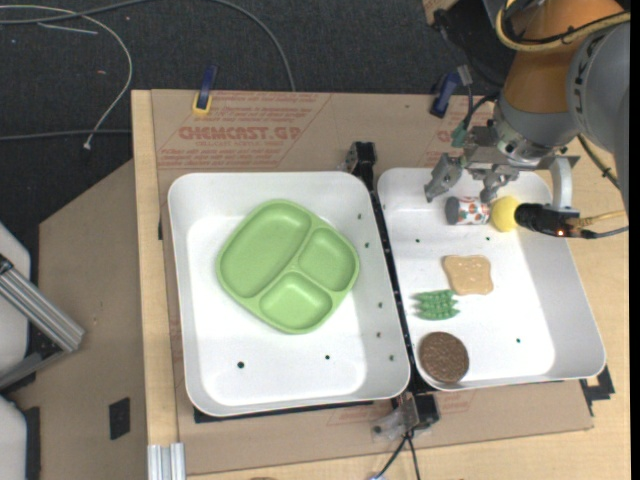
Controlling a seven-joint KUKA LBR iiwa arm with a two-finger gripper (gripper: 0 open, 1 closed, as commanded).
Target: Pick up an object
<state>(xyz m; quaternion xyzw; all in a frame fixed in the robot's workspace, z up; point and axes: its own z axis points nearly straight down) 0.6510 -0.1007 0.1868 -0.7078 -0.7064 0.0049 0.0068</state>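
My gripper (468,186) hangs over the far end of the right bin (560,298), open, its two fingers spread apart. Just below the gap between the fingertips lies a small grey and red can (465,210) on its side; it is not held. A yellow round thing (504,213) sits right beside the can. Further toward the front lie a tan slice of toast (468,274), a green pea pod (436,305) and a brown round patty (443,356) near the bin's front left corner.
The left bin (200,318) holds a green divided plate (288,265). A black divider (385,268) runs between the two bins. Cardboard (240,128) lies under both bins, with blue clamps at the back edge.
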